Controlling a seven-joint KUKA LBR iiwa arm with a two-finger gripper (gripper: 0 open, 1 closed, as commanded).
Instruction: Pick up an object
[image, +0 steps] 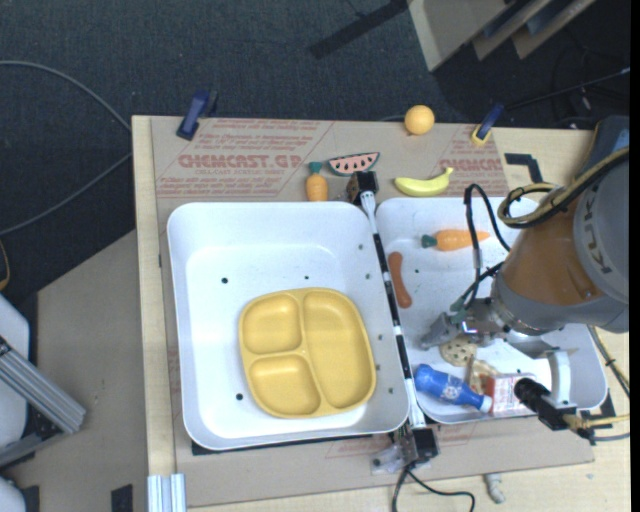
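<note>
In the camera view, our end effector hangs low in the right bin, just above a cookie near the bin's front edge. Whether it is clenched or released we cannot tell. The cookie lies just frontward of it, a blue bottle beyond.

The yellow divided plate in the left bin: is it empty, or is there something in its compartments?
Empty. All three compartments of the yellow divided plate show bare yellow surface; it lies flat in the left bin.
</note>
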